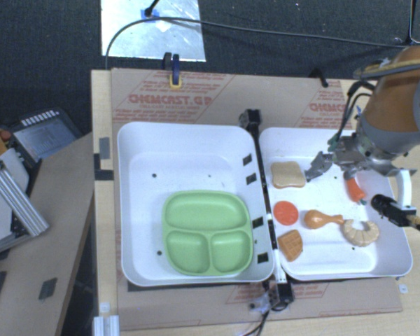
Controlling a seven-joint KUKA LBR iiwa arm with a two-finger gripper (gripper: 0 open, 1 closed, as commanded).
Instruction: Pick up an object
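- The claw hangs over the right bin, just right of the bread slice; whether it is spread or pinched I cannot tell.
- Left bin: a pale green divided plate, three compartments.
- Right bin, toy foods: tan bread slice; pale curled shrimp; orange-brown drumstick; ridged tan cracker; round red tomato slice; orange carrot, partly hidden.

A green divided plate lies in the left white bin, near its front.

Grey arm – orange band, black cables, metal pincer
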